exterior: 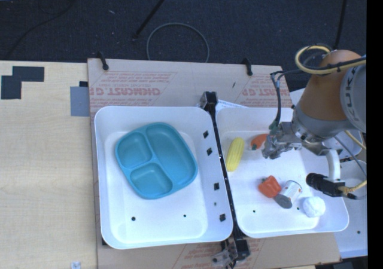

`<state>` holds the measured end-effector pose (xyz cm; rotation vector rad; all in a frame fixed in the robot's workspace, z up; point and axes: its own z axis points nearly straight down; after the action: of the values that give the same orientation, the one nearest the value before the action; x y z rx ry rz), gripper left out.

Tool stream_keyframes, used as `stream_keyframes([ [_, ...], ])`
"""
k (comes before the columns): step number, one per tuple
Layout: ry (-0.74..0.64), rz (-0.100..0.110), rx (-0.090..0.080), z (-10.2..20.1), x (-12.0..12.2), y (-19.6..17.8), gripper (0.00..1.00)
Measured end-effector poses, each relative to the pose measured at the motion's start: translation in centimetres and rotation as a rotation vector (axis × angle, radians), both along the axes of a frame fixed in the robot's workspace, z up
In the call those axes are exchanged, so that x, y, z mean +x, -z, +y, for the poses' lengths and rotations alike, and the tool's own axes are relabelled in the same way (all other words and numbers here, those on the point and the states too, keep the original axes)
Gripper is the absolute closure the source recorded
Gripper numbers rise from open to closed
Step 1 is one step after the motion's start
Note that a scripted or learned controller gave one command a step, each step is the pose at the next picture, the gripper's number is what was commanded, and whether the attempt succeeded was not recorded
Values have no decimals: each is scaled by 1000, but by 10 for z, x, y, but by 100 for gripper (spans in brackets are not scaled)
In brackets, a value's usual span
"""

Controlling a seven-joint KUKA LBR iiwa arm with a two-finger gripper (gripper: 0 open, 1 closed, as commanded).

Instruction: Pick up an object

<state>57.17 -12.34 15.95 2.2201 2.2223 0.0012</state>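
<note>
Cardboard (137, 85) lies under both bins, and its red print reads mirrored and upside down, too faint to spell out with confidence. On it, the left bin (119, 226) holds a blue divided plate (155, 159) with three compartments, set at a slant.

Just past the divider, in the right bin (251, 226), a yellow corn cob (234, 153) lies with its long axis running near to far, tilted slightly so the far end leans right. Beside it to the right sits a small orange-red piece (259, 140), partly hidden by the tool. Nearer the front edge are an orange block (269, 186), a grey and white cylinder (288, 193) lying on its side with its axis slanting front-left to back-right, and a white ball (312, 207).

The gripper (274, 147) hangs low over the right bin, close to the orange-red piece, perhaps touching it. Whether its grasp is parted or closed cannot be told from this angle, and nothing is seen held.
</note>
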Motion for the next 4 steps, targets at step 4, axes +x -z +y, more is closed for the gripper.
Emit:
stream_keyframes([
  [4, -2, 3, 1, 79, 20, -104, 100],
])
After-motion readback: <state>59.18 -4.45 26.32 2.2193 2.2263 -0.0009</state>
